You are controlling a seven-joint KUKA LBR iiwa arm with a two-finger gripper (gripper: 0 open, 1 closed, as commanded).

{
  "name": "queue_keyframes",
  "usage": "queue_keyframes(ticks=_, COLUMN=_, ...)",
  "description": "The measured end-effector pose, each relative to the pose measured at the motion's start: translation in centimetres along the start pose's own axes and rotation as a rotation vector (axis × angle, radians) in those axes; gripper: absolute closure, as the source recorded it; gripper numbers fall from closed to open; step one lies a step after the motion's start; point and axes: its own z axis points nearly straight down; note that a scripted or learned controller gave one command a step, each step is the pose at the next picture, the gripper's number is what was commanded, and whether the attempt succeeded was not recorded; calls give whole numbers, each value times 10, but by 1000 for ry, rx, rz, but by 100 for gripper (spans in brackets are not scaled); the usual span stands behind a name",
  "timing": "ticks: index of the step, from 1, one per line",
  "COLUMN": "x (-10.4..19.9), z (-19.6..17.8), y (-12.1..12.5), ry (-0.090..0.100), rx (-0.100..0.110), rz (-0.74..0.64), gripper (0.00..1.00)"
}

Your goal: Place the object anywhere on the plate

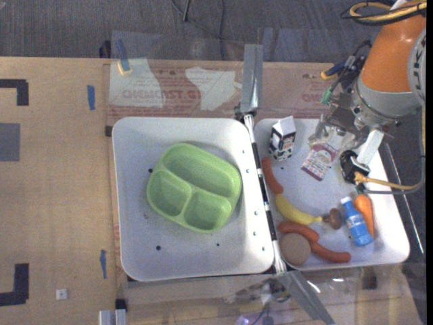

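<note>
The wooden bench [54, 181] carries everything, and the green plate [195, 187] serves as the marker for all places here. The left bin [128, 249] holds the plate, which lies a little above that bin's middle, turned at a slant, its three compartments bare. The right bin [396, 246] sits just right of the plate's bin, their rims touching.

The arm [392, 59], grey with an orange band, hangs well to the right of the plate and above its level in the camera view. Its gripper [335, 133] hovers over the upper part of the right bin; whether it is open or closed cannot be told, and nothing can be seen held in it.

Every loose object lies right of the plate, in the right bin, none on the plate:

- A banana [295, 212] lies right of the plate's lower edge.
- Three red sausages: one [271, 175] nearest the plate, two [298, 230] [330, 252] lower right of it.
- A brown disc [295, 249] touches the middle sausage.
- A small milk carton [282, 139] stands upright, level with the plate's top.
- A pink and white packet [319, 162] lies just below the gripper.
- A blue bottle [356, 222] and a carrot [366, 210] lie side by side, farthest from the plate.
</note>
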Motion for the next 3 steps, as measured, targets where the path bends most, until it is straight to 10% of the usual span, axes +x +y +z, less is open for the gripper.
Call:
queue_keyframes(ticks=1, x=116, z=45, y=-29, ry=2, rx=2, rz=48, gripper=100)
queue_keyframes(ticks=3, x=221, z=32, y=-72, ry=2, rx=1, rz=-256, gripper=100)
